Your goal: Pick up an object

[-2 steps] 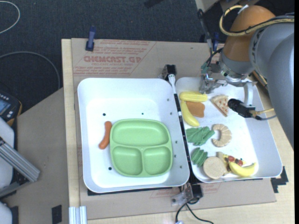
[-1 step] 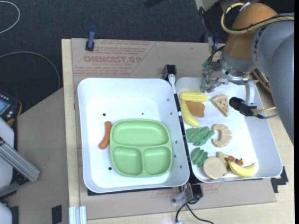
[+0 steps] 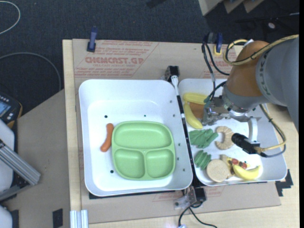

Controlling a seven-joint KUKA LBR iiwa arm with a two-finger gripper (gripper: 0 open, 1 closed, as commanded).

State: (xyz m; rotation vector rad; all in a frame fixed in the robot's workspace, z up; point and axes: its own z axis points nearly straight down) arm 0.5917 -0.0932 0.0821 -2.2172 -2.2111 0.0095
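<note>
Right of frame, the arm (image 3: 266,70) reaches over the right bin (image 3: 273,172). Its tool (image 3: 212,112) sits low just beside a yellow banana (image 3: 192,109) at that bin's upper left; whether it is open or closed I cannot tell. Below lie green pea pods (image 3: 203,137), a round cracker (image 3: 218,170) and a second banana (image 3: 247,171). Left bin (image 3: 92,141): a green divided plate (image 3: 142,149), with an orange sausage (image 3: 107,137) near its left edge.

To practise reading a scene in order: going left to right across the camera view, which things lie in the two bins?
Orange carrot → green divided plate → green bean pods → round cracker → banana with red spots.
</note>
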